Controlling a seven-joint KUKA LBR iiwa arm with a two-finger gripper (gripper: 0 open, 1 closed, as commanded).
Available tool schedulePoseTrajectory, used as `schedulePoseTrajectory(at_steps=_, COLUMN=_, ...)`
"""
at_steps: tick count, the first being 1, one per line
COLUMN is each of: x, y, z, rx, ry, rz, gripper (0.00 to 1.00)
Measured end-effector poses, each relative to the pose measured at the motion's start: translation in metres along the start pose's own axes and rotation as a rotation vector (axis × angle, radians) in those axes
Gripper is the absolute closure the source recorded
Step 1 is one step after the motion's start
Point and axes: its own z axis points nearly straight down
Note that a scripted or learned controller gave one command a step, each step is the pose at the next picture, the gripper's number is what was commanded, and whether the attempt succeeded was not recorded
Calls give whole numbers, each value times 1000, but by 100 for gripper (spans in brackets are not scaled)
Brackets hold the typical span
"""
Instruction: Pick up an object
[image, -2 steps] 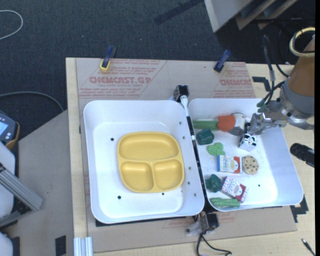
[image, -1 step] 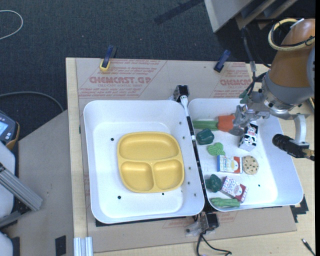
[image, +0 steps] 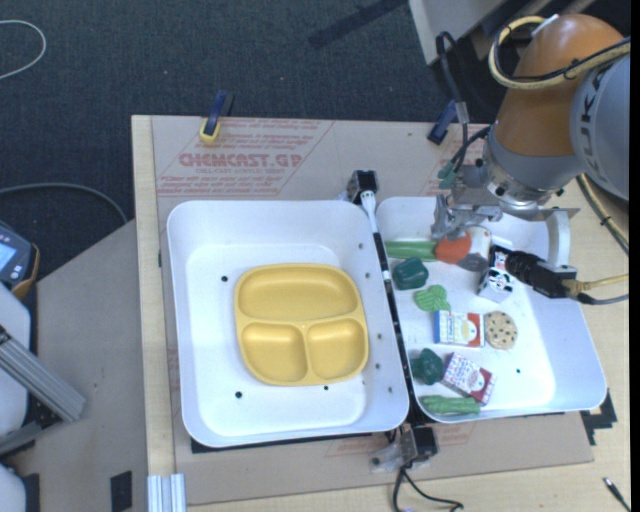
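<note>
My gripper (image: 455, 225) hangs low over the far left part of the right bin (image: 560, 345), under the grey wrist with the orange band. An orange-red object (image: 453, 248) lies directly below it, touching or nearly touching its tip. Whether the gripper holds this object I cannot tell. A long green piece (image: 407, 247) lies just left of it, and a black-and-white block (image: 495, 281) just right of it.
The right bin also holds a dark green piece (image: 408, 271), a light green piece (image: 430, 297), a small carton (image: 458, 327), a cookie (image: 500, 329), another dark green piece (image: 428, 366), a red-white packet (image: 468, 377) and a green pod (image: 450, 405). A yellow divided plate (image: 300, 322) sits in the left bin (image: 200, 300).
</note>
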Motion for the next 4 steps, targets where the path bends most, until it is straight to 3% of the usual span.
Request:
schedulePoseTrajectory(at_steps=1, x=51, y=28, z=-4, rx=0, ry=0, rz=0, gripper=100)
schedulePoseTrajectory(at_steps=2, x=80, y=33, z=18, rx=9, ry=-1, rz=3, gripper=100)
schedulePoseTrajectory(at_steps=3, x=72, y=43, z=-1, rx=0, ry=-2, rz=5, gripper=100)
schedulePoseTrajectory(at_steps=4, x=77, y=50, z=8, rx=2, ry=-3, rz=6, gripper=100)
